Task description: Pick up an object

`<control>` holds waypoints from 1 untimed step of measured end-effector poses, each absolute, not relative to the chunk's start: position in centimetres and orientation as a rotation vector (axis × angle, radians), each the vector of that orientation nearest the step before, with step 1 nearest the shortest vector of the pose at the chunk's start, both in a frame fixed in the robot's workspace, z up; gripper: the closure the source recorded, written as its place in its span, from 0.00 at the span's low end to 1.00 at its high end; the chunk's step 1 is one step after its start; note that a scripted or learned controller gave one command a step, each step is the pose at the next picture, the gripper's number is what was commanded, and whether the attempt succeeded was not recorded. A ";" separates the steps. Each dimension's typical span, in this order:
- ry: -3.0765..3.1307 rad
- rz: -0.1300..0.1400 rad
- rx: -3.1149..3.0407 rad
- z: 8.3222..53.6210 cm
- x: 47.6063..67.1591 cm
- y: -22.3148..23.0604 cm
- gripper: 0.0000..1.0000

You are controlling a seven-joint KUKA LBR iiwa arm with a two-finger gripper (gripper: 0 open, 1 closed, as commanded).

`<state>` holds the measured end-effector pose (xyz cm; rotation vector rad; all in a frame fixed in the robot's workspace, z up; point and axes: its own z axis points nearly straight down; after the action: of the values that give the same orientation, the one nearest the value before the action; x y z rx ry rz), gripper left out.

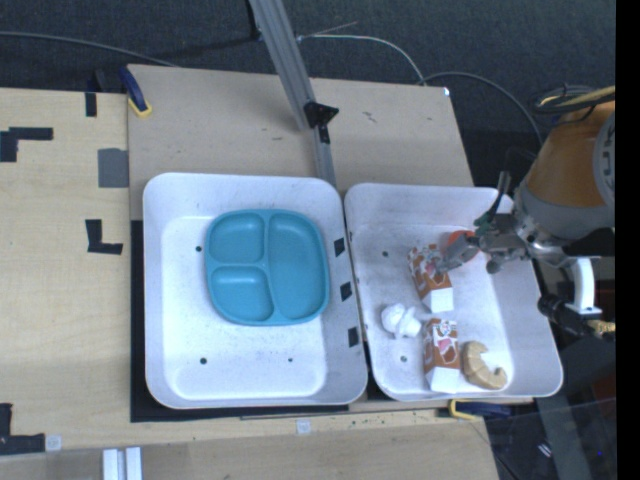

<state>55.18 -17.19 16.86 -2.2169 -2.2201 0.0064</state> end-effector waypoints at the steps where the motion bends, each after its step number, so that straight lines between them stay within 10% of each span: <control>1: -2.219 0.007 -2.216 12.4 55.0 -17.4 0.00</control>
<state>55.02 -17.39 12.45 -2.2164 -2.2194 0.0067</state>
